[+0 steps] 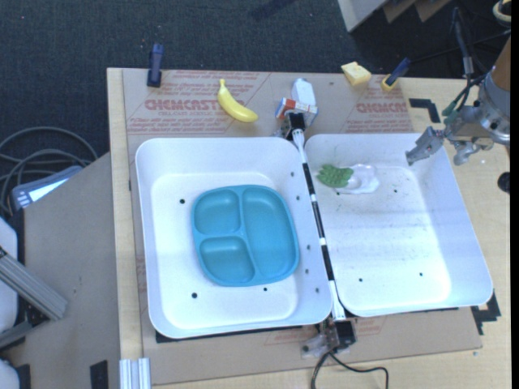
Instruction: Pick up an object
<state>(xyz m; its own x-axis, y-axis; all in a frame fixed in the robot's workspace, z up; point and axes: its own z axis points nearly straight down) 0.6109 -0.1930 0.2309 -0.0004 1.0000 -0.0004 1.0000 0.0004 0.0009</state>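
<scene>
The arm is cut off at right; its pincer (442,146) spreads wide, holding nothing, near a small green-and-white object (345,177).

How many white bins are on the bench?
2. The left bin holds a blue divided plate. The right bin holds a small green object near its far-left corner.

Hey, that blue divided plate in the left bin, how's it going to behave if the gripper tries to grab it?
The blue divided plate looks like rigid moulded plastic, so probably stiff and light. It lies flat on the left bin floor, so its low rim may give the fingers little to pinch. Its smooth, glossy surface could slide if pushed.
</scene>
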